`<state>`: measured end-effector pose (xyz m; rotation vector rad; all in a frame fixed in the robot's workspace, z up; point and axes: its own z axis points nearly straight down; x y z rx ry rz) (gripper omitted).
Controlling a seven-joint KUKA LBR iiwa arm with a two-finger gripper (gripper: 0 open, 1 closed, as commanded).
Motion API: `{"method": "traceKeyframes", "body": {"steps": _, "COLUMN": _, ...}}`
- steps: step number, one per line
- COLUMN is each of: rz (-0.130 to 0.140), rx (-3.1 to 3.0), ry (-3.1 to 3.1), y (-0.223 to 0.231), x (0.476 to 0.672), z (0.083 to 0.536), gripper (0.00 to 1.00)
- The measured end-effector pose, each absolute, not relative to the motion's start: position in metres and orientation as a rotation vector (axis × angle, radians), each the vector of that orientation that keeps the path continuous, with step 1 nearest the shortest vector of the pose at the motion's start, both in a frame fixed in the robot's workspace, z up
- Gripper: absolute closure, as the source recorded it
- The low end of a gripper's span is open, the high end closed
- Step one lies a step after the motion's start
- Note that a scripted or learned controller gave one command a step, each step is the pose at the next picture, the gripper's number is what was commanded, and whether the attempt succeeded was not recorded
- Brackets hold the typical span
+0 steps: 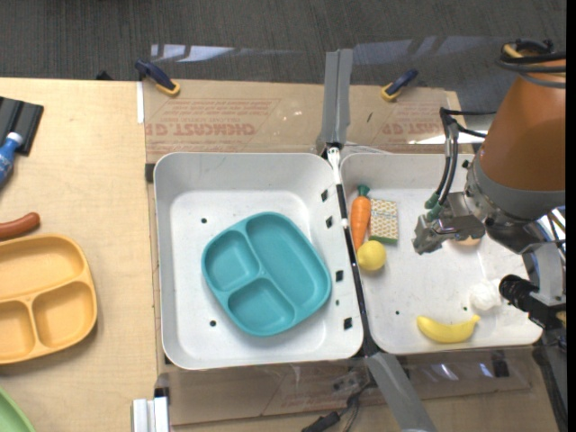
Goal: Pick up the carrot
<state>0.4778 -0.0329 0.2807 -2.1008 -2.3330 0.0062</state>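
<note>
Camera view, looking down on both bins. I see the carrot [360,219] lying in the right bin [409,318], hard against its left wall near the back-left corner, green top toward the back edge and tip toward the front. I judge it a light, stiff plastic toy with a smooth, tapering skin, so likely to slide out of a loose pinch; I would take it across the thick upper half, below the green top, fingers closing along the wall's direction since the wall blocks one side. A lemon [371,256] touches or nearly touches the carrot's tip, and a pale checked block [384,220] lies just beside its right flank, leaving little room there. A banana [446,328] lies near the front edge, well apart. The gripper [438,232] hangs over the bin's middle, right of the carrot and holding nothing that I can see; whether it is apart or together I cannot tell. The left bin [180,187] holds a teal tray [265,273]. The bins stand on a cardboard-covered bench [234,120], with an orange tray [40,300] at its left edge.
</note>
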Motion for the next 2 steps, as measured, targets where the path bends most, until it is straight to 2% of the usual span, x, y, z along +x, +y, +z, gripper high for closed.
{"method": "traceKeyframes", "body": {"steps": 1, "rz": 0.01, "rx": -2.554, "ry": -1.824, "y": 0.03, "x": 0.477, "z": 0.232, "gripper": 1.0}}
{"method": "traceKeyframes", "body": {"steps": 2, "rz": 0.002, "rx": -1.56, "ry": -2.726, "y": 0.021, "x": 0.478, "z": 0.243, "gripper": 1.0}}
